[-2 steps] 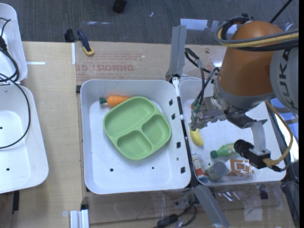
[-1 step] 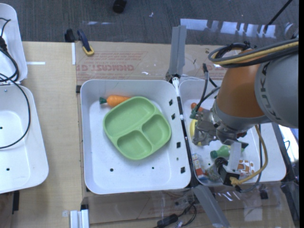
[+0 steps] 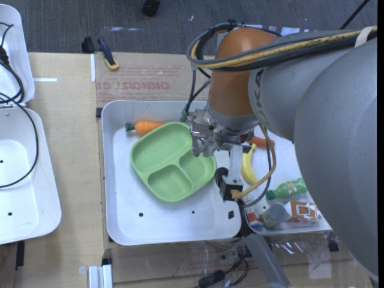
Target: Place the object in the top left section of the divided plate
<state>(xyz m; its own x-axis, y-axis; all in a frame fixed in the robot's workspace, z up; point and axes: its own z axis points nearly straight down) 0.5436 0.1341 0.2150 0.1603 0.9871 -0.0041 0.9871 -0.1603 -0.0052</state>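
A green divided plate (image 3: 171, 164) lies tilted in the middle of the right-hand white bin (image 3: 120, 209), with one large section on its far side and two smaller ones on its near side; all three sections look bare. A toy carrot (image 3: 146, 126) lies just beyond the plate's far left rim, its green top pointing left, close to or touching the rim. The grey arm (image 3: 324, 113) reaches in from the right, its orange band (image 3: 240, 71) above the wrist, and the gripper (image 3: 204, 141) sits low over the plate's right edge; the wrist and cables hide it, so what it may be carrying cannot be made out. To the right of the plate a yellow banana (image 3: 248, 165) stands nearly on end beside the wrist; past it lie a green bottle (image 3: 288, 189), a grey can (image 3: 275, 215) and an orange and white carton (image 3: 303, 212) near the bin's near right corner; a second orange thing (image 3: 261, 141), possibly another carrot, peeks out beneath the arm. The left-hand bin (image 3: 24, 179) carries a loop of black cable (image 3: 33, 131).
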